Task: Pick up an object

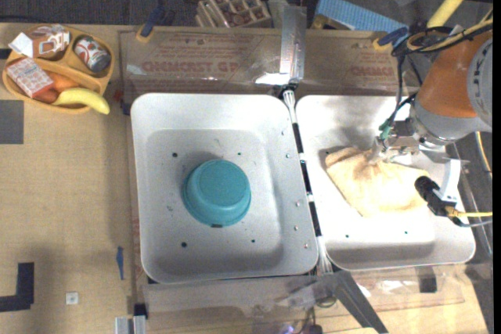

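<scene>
Bins side by side on bench: left bin [156, 121] holds a teal bowl [218, 192], upside down, approx centre of its floor, touching nothing else. Right bin [438, 246] holds a crumpled tan cloth [374, 181], spread from bin's middle toward its far-left part. Arm w/ orange band [452, 84] comes in from the right, wrist over right bin's far-right area. Gripper [389, 146] sits at cloth's far edge, tip down on or just above the fabric; can't tell which. Jaw state: can't tell, too small and hidden by wrist hardware. No cloth seen lifted. Far left on bench, outside bins, an orange tray [23, 86] w/ a banana [84, 98] and other small food items. Cardboard [203, 62] lies behind both bins.
</scene>
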